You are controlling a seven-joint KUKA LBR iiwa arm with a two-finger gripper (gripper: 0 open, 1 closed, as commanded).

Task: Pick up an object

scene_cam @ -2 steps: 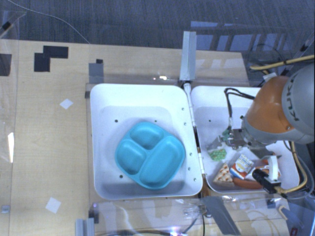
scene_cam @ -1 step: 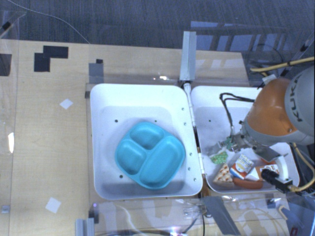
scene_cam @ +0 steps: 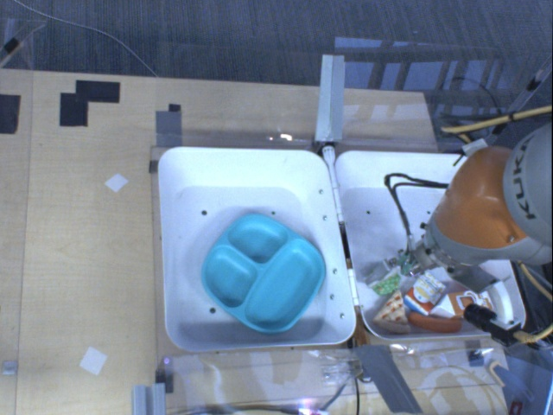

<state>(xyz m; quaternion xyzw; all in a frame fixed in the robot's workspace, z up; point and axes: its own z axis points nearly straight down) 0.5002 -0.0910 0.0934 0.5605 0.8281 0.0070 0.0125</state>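
**Arm down in the right bin, blue plate sitting alone in the left**

Two shallow white bins are set side by side on the light wooden worktop [scene_cam: 78, 258]. The left bin [scene_cam: 186, 175] is taken up by a blue divided plate [scene_cam: 263, 272], three compartments, laid flat and a bit toward the near side of the bin, nothing touching it.

The right bin [scene_cam: 367, 180] is where the arm [scene_cam: 484, 206] is reached in from the right, its orange band seen from above. A black cable [scene_cam: 399, 199] is looped over the bin floor beside it. The gripper [scene_cam: 413, 258] is lowered into the near half of that bin, right above a small heap of play-food items. Whether its fingers are apart or together can't be told from this angle, since the wrist covers most of it, so no grasp can be confirmed.

In the heap, a green leafy piece [scene_cam: 388, 282] is seen just left of the gripper, a tan wedge that looks like a pizza slice [scene_cam: 390, 308] lies nearer the front wall, and a reddish sausage [scene_cam: 434, 322] is laid along the front edge. A white and orange packet [scene_cam: 426, 293] is sat between the sausage and the gripper, probably touching both neighbours, though that part is pretty cluttered.

Black squares [scene_cam: 86, 100] are marked on the worktop at the far left.
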